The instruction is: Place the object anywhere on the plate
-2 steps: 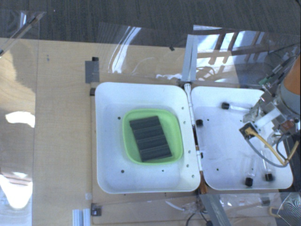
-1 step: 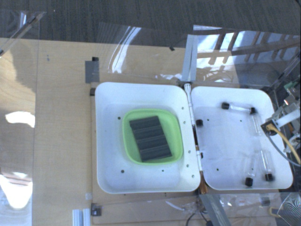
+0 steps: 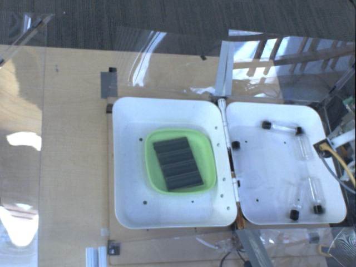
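A square lime-green plate (image 3: pixel 152 166) lies in the middle of the left white bin (image 3: pixel 129 204). On the plate rests a dark grey ridged rectangular block (image 3: pixel 178 163), lying flat and turned slightly from the plate's sides. The whole block is inside the plate's rim.
The right white bin (image 3: pixel 267 168) holds several clear tubes with black caps, one near its back edge (image 3: pixel 282 128) and others by its front right corner (image 3: pixel 314 191). A small black cap (image 3: pixel 235 146) sits at its left wall. Cables (image 3: pixel 336 149) hang at the right edge.
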Robot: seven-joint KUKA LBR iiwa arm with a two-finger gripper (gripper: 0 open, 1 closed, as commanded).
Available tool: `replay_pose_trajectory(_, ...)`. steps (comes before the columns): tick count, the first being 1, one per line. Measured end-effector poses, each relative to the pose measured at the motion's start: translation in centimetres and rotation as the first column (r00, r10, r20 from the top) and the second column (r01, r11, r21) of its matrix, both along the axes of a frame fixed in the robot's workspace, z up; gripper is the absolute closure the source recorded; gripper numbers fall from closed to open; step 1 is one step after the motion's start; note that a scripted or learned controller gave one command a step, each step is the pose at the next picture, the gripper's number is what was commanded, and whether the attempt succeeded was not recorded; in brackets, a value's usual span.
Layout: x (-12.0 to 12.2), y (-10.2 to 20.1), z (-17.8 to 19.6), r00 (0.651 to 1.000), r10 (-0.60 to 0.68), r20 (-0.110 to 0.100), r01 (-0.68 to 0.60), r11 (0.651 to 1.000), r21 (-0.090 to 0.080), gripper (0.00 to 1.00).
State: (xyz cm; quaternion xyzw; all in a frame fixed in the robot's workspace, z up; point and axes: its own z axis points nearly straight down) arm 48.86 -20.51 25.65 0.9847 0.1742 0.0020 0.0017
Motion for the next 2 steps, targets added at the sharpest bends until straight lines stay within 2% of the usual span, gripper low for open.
replay_pose_trajectory(1, 0.0, 0.0, 0.5, 0.999, -0.042, 0.0, 0.042, 0.999, -0.001, 0.0)
replay_pose_trajectory(2, 0.0, -0.1, 4.3, 0.99, -0.14, 0.003, 0.14, 0.99, -0.001, 0.0)
